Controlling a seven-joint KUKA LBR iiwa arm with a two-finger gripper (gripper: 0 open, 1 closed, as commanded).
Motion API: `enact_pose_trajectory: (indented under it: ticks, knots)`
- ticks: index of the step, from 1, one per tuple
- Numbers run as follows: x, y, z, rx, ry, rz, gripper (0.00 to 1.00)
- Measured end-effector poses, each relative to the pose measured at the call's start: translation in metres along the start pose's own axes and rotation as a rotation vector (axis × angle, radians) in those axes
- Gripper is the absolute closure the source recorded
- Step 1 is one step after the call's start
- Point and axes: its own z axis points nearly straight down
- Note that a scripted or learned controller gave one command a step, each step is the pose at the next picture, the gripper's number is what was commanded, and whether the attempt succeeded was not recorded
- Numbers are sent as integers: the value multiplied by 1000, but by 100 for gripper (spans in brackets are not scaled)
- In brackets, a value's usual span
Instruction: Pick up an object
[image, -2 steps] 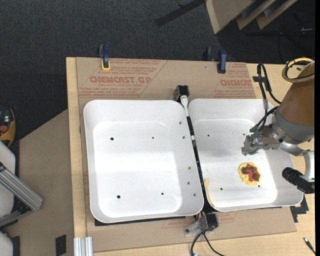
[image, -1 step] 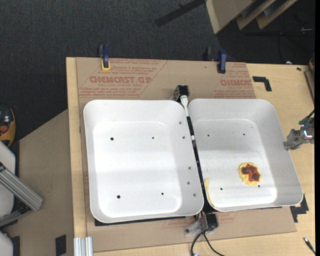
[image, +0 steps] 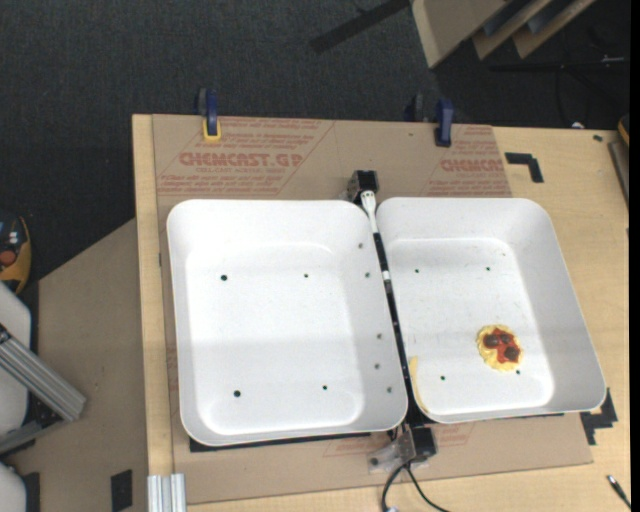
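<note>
A small round object (image: 499, 347), yellow with red and dark patches, lies flat on the floor of the right bin (image: 560, 300), toward its near right corner. It sits apart from the bin's walls.
The left bin (image: 185, 300) stands beside the right one, joined by a dark strip (image: 385, 290). Both rest on a brown board (image: 300, 150) held by two blue clamps at its far edge. A cable and connector (image: 405, 450) lie at the near edge.
</note>
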Motion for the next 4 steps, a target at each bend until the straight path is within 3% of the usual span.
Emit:
enact_pose_trajectory:
  ticks: [1,2,3,4]
  knots:
    - [86,-14,85,30,13,-5,100]
    - [137,-5,146,28,11,-3,100]
    - [194,67,36,4,9,-7,100]
    - [210,63,93,27,9,1,100]
